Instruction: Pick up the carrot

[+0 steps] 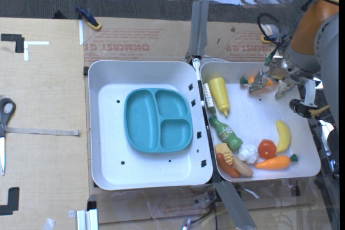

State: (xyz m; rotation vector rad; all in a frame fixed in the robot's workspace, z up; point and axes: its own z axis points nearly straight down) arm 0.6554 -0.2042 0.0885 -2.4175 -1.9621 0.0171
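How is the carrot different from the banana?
The carrot is orange with a green tip at one end; the banana is yellow. The carrot lies crosswise along the right bin's near edge; the banana points up and down in the picture, just above it. The carrot tapers straight; the banana curves. Both are toy foods lying close together in the right bin.

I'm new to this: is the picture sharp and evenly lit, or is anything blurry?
Camera view: light is soft and even; the carrot and the teal plate look sharp with faint shadows; the gripper looks slightly smeared; the white bin is bright without harsh glare.
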